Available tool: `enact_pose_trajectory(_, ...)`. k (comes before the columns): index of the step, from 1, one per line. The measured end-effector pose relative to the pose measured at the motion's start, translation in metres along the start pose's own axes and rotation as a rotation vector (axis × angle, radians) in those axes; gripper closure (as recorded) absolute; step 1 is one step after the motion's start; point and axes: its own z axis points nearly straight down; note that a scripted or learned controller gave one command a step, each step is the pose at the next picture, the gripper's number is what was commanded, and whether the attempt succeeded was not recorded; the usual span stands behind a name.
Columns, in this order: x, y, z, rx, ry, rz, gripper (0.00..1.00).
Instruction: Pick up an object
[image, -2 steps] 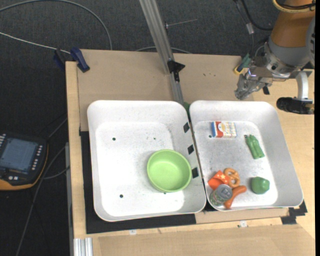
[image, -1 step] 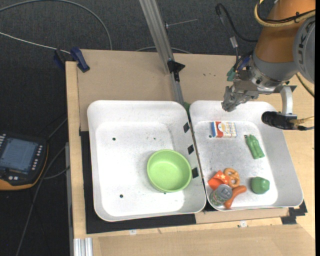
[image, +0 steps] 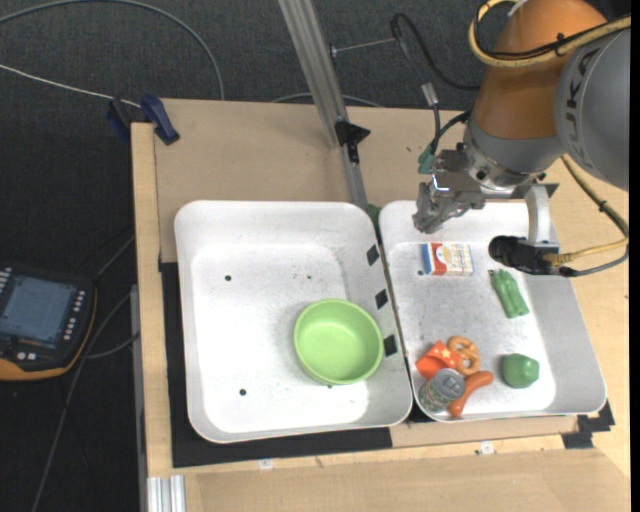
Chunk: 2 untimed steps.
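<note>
Gripper (image: 436, 214): mine, poised over right bin's (image: 570, 330) far edge, just above small carton (image: 445, 260).
Fingers: spread unclear; nothing visibly held.
Risk: descending short, I could strike the rim.

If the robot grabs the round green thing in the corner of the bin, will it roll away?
Probably a bit. The round green thing looks rounded and smooth, so a push could make it roll or slip. It lies near the right bin's rim, which would likely stop it. It looks small, so probably light. The gripper is over the small box.
</note>
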Motion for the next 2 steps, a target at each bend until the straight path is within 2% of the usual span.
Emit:
enact_pose_trajectory(1,0.048,-0.031,0.015,0.002,0.0,0.0,1.0)
enact_pose_trajectory(2,0.093,-0.066,0.01,0.001,0.0,0.0,1.0)
